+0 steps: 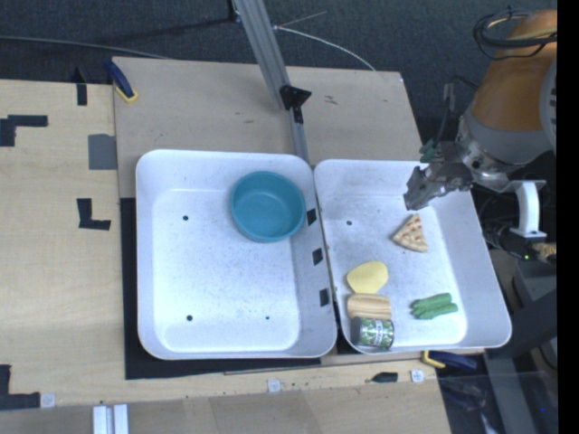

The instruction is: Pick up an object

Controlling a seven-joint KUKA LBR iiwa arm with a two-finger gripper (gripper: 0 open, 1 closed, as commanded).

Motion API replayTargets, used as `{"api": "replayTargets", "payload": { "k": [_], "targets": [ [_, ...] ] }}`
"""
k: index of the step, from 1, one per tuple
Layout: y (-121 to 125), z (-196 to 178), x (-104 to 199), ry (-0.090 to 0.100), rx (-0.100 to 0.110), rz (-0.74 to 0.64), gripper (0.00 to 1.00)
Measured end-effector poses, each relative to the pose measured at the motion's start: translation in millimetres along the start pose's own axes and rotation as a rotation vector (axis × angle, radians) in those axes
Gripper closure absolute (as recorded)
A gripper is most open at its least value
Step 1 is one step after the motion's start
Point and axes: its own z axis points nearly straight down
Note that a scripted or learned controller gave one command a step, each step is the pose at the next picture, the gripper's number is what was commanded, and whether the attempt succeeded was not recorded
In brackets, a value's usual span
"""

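My gripper hangs over the right bin, near its far right side. A tan wedge-shaped piece like a pizza slice lies just below the fingertips, apart from them. Nearer the front of that bin lie a yellow rounded piece, a tan block, a green can and a green bean pod. A blue bowl sits at the back of the left bin.
A grey metal pole slants down from the top to the seam between the bins. The wooden bench extends left with black tape marks. Cables and equipment crowd the right edge.
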Motion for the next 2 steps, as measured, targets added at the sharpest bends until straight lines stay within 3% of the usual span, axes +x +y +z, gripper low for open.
{"api": "replayTargets", "payload": {
  "k": [1,2],
  "targets": [
    [11.4,-1.4,51.6,0.001,0.004,-0.004,1.0],
    [7.8,8.4,97.8,0.001,0.006,-0.003,1.0]
  ]
}}
